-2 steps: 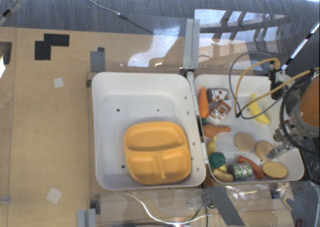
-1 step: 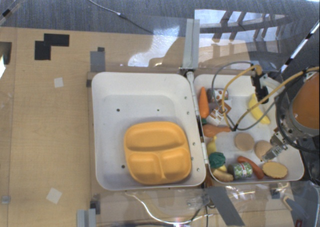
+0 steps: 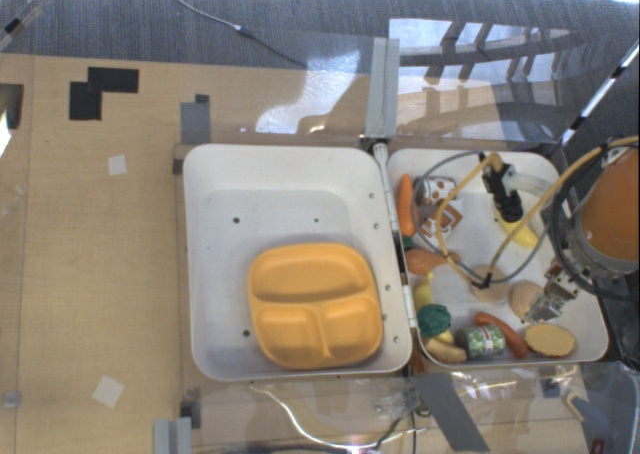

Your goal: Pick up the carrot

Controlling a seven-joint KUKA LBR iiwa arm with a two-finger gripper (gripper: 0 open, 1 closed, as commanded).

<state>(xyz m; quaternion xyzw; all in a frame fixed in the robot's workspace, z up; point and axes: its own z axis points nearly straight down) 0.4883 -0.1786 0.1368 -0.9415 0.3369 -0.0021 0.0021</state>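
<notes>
while carrot (image 3: 404, 204) lies in right bin (image 3: 541, 166) | left bin (image 3: 280, 178): yellow tray (image 3: 315, 304) | gripper (image 3: 553, 301) state unclear

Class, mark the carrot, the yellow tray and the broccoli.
carrot (image 3: 404, 204): camera view, middle of its orange body.
yellow tray (image 3: 300, 278): camera view, bare floor of its largest compartment.
broccoli (image 3: 434, 320): camera view, its green head.

Bright daylight comes from the far side, where window patches blow out white. Glare streaks the far right beyond the right bin (image 3: 540, 170). Shadows soft, detail grainy.
</notes>
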